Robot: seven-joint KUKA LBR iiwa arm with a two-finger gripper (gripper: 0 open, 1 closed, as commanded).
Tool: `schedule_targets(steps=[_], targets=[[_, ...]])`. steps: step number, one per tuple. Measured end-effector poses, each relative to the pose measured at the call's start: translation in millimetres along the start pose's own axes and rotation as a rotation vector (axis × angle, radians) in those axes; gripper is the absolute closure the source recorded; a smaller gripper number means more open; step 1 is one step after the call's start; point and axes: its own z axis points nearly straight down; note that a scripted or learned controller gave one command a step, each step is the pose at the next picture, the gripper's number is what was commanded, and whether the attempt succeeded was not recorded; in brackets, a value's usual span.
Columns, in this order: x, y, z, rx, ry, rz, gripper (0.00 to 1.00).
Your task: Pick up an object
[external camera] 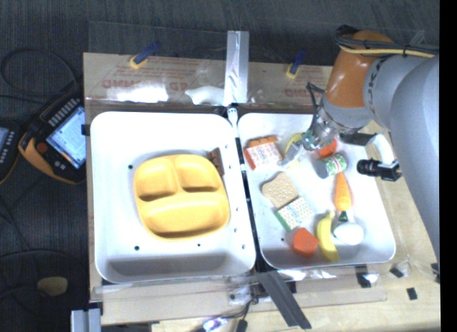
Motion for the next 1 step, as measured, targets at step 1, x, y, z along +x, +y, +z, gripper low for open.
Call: schedule_targets(steps=[1], targets=[[45.9,33.7,-94.7,-0.048,-0.022,0.069,1.00]])
